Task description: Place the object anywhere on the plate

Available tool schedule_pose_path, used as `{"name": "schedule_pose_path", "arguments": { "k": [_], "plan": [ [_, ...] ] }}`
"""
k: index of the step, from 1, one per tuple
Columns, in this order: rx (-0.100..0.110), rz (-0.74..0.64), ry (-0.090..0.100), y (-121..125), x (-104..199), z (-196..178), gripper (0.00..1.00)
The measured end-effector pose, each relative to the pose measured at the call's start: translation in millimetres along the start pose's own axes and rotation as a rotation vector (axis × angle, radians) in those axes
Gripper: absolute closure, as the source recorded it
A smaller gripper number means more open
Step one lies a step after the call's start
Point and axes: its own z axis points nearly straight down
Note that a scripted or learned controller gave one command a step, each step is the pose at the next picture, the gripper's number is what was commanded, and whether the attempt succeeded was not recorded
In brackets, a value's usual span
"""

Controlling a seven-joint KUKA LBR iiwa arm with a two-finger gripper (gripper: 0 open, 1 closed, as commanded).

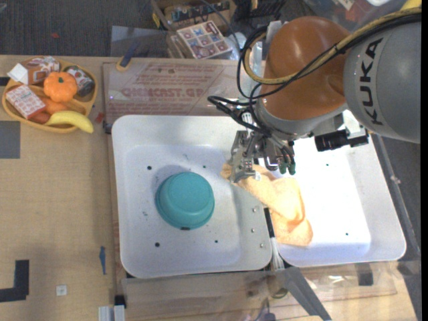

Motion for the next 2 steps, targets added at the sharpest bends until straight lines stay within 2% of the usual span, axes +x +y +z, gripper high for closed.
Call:
{"name": "schedule_pose_path", "arguments": {
  "k": [1, 2],
  "plan": [
    [0.000, 0.000, 0.001, 42.9, 24.0, 13.9, 1.00],
    [0.000, 0.001, 0.000, 42.9, 23.8, 13.6, 0.00]
  ]
}}
